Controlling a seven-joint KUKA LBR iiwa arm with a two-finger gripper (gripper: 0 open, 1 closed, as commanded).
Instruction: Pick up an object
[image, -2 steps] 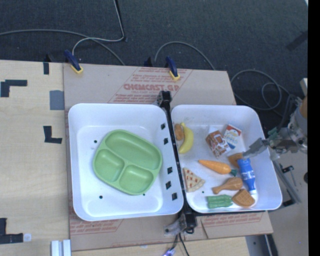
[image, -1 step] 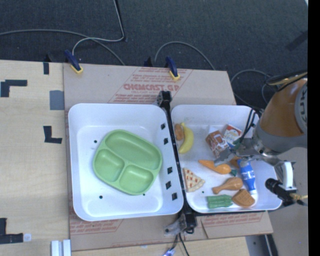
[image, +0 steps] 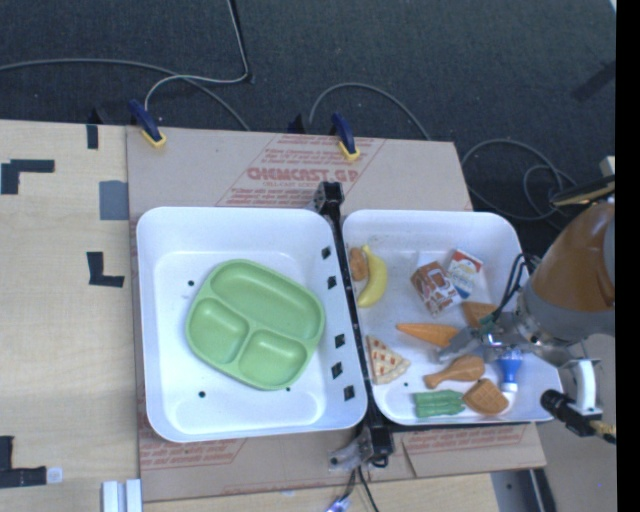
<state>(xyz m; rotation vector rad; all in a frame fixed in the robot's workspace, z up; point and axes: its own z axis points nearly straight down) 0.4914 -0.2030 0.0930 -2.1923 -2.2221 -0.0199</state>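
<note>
Two white bins sit side by side on the worktop. In the right bin (image: 500, 232), near to far: one green pea pod (image: 438, 403), one brown cookie (image: 487, 398), one drumstick (image: 455, 373), one blue-capped tube (image: 509, 372), one pizza slice (image: 383, 359), one carrot (image: 428, 332), two packets (image: 447, 279), one banana (image: 373, 280). The hand (image: 480, 340) hangs low between carrot and drumstick; whether it is released or clenched cannot be told. A sound pick probably calls for centring over one item, clear of its neighbours. The left bin (image: 160, 320) holds one green divided plate (image: 256, 323).
</note>
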